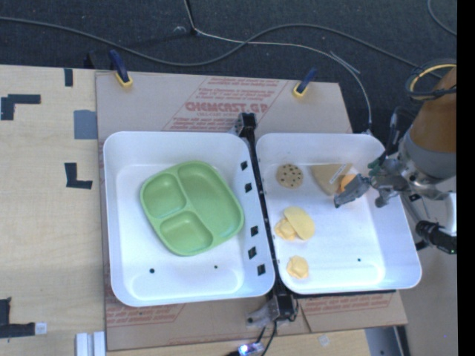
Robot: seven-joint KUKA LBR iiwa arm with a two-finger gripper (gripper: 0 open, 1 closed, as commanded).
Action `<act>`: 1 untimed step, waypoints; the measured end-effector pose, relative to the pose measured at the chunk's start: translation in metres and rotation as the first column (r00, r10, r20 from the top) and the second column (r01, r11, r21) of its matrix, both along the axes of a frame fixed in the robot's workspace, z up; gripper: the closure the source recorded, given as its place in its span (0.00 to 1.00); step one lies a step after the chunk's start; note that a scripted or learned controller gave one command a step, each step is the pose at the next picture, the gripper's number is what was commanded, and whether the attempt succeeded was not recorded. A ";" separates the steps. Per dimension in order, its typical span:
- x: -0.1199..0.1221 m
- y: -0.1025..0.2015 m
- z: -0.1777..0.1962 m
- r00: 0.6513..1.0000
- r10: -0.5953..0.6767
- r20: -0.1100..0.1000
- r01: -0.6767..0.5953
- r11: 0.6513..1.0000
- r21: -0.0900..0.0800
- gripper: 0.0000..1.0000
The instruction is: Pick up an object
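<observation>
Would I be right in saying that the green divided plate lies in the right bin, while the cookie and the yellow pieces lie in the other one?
Not quite: the camera view shows the green divided plate in the left bin. The cookie and yellow pieces lie in the right bin.

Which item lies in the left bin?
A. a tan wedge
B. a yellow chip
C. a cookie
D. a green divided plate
D: the green divided plate sits alone in the left bin, while the cookie and the other food pieces lie in the right bin.
</observation>
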State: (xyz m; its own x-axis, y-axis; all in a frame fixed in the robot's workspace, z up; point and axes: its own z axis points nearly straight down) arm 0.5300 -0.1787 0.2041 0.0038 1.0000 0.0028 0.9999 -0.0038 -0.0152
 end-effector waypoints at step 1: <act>0.003 0.001 0.008 1.000 0.005 0.014 -0.005 1.000 -0.003 0.00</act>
